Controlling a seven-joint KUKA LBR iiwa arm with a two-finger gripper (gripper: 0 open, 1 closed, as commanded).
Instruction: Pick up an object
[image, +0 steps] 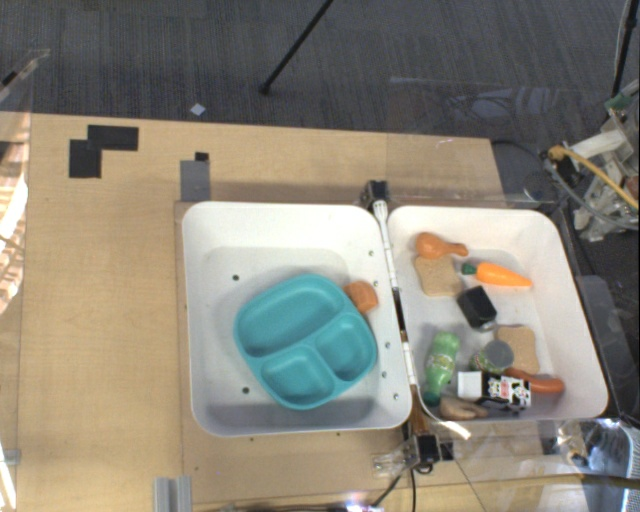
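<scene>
Task not begun, we judge: carrot (502, 275) and other toys lie in right bin (560, 250); teal tray (305, 342) fills left bin (200, 300). Nothing lifted; jaws' state we cannot tell.

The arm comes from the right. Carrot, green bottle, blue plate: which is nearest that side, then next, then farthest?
1. Carrot, right bin, far part.
2. Green bottle, same bin, by its left wall.
3. Blue plate, left bin.
</scene>
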